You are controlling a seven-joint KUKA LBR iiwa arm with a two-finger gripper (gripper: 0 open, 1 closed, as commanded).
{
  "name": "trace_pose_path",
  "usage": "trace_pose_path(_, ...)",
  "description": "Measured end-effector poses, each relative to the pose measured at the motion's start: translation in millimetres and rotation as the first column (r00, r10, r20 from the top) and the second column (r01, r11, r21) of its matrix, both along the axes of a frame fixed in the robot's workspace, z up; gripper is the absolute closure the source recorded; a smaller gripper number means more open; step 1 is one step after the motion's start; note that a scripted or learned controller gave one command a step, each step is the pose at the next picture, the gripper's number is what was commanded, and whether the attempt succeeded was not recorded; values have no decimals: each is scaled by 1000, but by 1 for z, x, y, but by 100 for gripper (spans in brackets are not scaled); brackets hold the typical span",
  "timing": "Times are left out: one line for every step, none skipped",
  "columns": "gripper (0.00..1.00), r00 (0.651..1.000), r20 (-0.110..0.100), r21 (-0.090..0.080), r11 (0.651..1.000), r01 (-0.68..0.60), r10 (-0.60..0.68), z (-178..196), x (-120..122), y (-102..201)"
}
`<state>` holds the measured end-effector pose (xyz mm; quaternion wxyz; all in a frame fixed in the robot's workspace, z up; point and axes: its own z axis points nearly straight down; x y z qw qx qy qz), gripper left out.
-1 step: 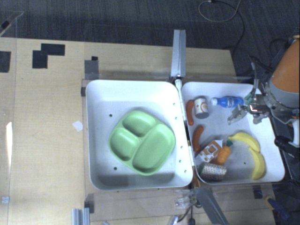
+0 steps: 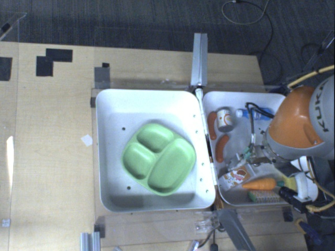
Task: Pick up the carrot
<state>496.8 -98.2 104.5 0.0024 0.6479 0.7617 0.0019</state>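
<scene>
We cannot make out the fingers [image 2: 250,155] clearly: they are small dark shapes below the arm's orange band [image 2: 293,122], set low in the right bin [image 2: 230,97], and we cannot tell whether they are spread or pressed together, nor whether they touch anything. The arm covers much of the right bin's right half, so whatever lies beneath it is hidden from us. We count two white bins on the table [image 2: 52,156]. The left bin [image 2: 112,109] holds one green divided plate [image 2: 159,158] with three compartments. In the right bin we count one carrot [image 2: 259,184], lying flat near the bin's front wall, just below the fingers and apart from them. Two reddish sausage-like pieces [image 2: 211,123] [image 2: 221,146] lie along that bin's left wall, one small can [image 2: 225,118] stands beside the upper one, and one small printed packet [image 2: 236,175] sits just left of the carrot. A green item [image 2: 260,195] lies just in front of the carrot, too indistinct to name.
</scene>
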Motion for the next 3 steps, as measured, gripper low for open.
trace_pose_path(0,998,7,-1,999,54,-54,-15,-6,-66)
trace_pose_path(100,999,14,0,999,51,-51,-3,-3,-65)
trace_pose_path(100,938,0,0,938,347,-347,104,-9,-108)
